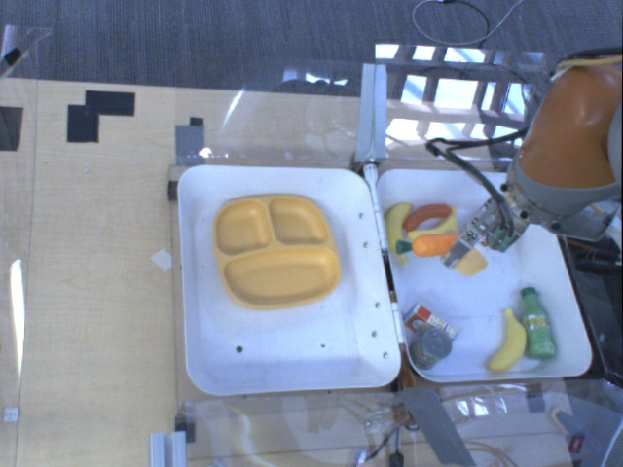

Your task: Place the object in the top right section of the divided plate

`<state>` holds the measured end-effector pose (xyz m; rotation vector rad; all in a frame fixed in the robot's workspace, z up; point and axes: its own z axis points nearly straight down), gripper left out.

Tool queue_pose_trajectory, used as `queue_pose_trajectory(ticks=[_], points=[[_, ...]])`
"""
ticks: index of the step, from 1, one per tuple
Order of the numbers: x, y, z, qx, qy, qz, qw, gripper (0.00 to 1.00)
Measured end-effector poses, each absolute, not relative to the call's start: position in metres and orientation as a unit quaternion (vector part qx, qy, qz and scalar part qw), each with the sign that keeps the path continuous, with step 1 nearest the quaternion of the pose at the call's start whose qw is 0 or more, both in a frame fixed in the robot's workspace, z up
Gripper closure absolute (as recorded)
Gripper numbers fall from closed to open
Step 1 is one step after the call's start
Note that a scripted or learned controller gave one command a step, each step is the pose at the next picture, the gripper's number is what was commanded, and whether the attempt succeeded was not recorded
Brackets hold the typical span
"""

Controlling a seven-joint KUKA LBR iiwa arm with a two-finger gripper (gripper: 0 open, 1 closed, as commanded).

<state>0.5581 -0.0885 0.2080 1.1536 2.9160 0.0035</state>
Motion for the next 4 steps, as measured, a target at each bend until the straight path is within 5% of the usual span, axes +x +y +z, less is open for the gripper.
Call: queue_pose_trajectory(ticks=[1,2,3,4], points=[[0.627,-0.005,0.198,0.321,0.947,0.0016,0.003,1.0],[0.627,-0.006,0.198,0.321,0.947,0.0015,0.003,0.0],[0.629,-0.005,0.209,0.319,0.948,0.0031,0.007,1.0],[0.627,0.025,0.258,0.242,0.97,0.0017,0.005,1.0]])
